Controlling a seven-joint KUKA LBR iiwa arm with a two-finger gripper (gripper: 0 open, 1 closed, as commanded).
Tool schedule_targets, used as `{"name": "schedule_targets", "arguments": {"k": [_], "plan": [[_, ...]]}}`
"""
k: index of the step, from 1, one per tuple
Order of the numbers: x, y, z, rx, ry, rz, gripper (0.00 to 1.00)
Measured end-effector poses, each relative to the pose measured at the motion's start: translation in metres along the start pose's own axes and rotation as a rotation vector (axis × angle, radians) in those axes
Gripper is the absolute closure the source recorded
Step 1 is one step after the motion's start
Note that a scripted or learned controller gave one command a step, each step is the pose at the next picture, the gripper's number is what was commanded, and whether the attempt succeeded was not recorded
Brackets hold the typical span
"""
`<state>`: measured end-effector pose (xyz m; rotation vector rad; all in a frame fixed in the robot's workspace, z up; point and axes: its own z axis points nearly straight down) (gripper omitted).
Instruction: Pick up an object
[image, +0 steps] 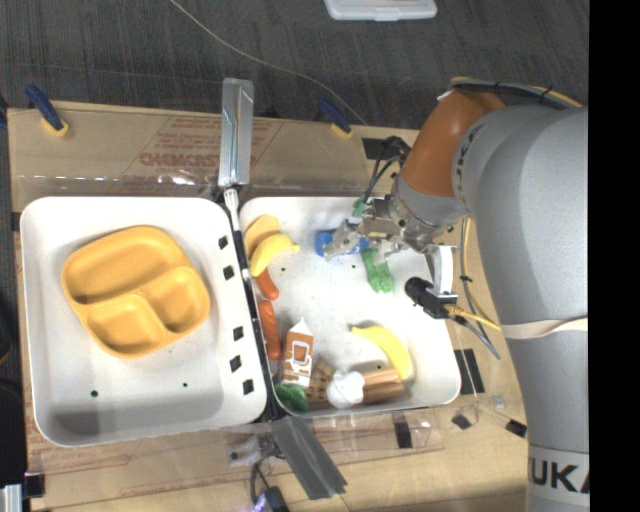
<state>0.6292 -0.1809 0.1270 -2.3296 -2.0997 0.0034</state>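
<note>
The hand (365, 235) sits low in the right bin (440, 385), near a blue object (326, 243) and a green object (379, 272); finger state cannot be determined, apparently nothing gripped.

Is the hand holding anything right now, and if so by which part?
Cannot be told. The hand sits low in the right bin beside a green object and a blue object.

Single overhead camera, slanted down over both bins (40, 330)

2 bins (40, 330), 2 bananas (268, 245), 1 tray (135, 290)
</note>
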Motion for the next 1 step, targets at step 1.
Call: {"name": "schedule_targets", "arguments": {"k": [1], "plan": [[0.0023, -0.0048, 0.0357, -0.001, -0.002, 0.035, 0.00]]}}
